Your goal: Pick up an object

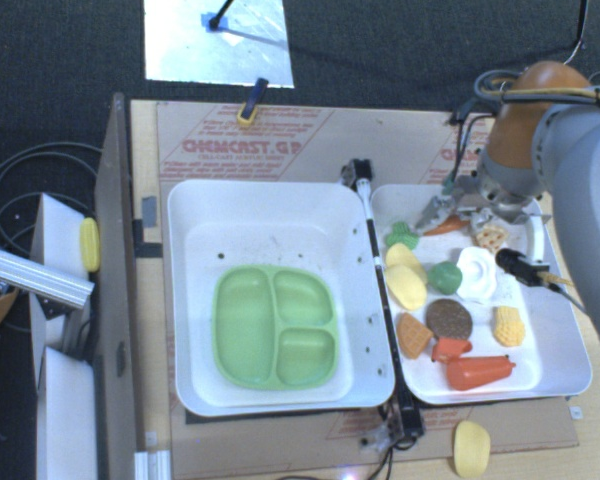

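The gripper (448, 211) hangs low over the back of the right bin (570, 353), its jaws spread open just above an orange carrot (446, 227) lying beside a green piece (400, 236).

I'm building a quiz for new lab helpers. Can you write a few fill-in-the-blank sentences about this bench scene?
1. The green divided tray lies in the ____ bin.
2. The tray has ____ compartments.
3. The gripper is over the ____ bin, at its far edge.
4. The yellow piece lying outside the bins rests on the ____.

Missing words: left; three; right; cardboard
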